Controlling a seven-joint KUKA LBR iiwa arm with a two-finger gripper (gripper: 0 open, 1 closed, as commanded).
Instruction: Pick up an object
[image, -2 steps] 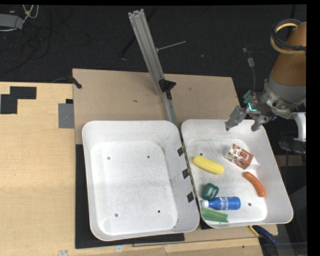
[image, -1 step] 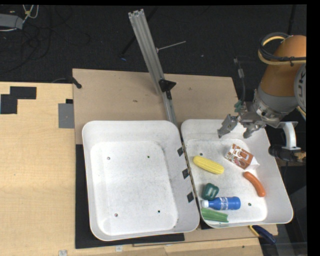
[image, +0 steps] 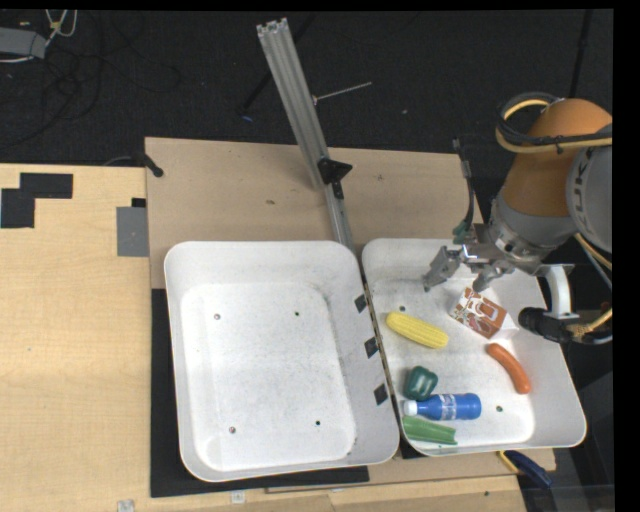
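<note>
The right bin (image: 560, 425) holds a yellow corn cob (image: 417, 329), a red-brown snack packet (image: 479, 313), an orange sausage (image: 509, 367), a dark green pepper (image: 421, 381), a blue and white bottle (image: 444, 407) lying on its side and a green pod (image: 429, 431) at the front rim. My gripper (image: 462, 274) hangs over the far part of this bin, above and just left of the packet. Its fingers (image: 439, 270) are spread apart, with nothing between them.
The left bin (image: 190, 270) lies beside the right one, joined by black clips (image: 371, 346). A slanted metal rail (image: 300, 110) rises behind the bins. A white handle and cables (image: 560, 305) hang at the arm's right.
</note>
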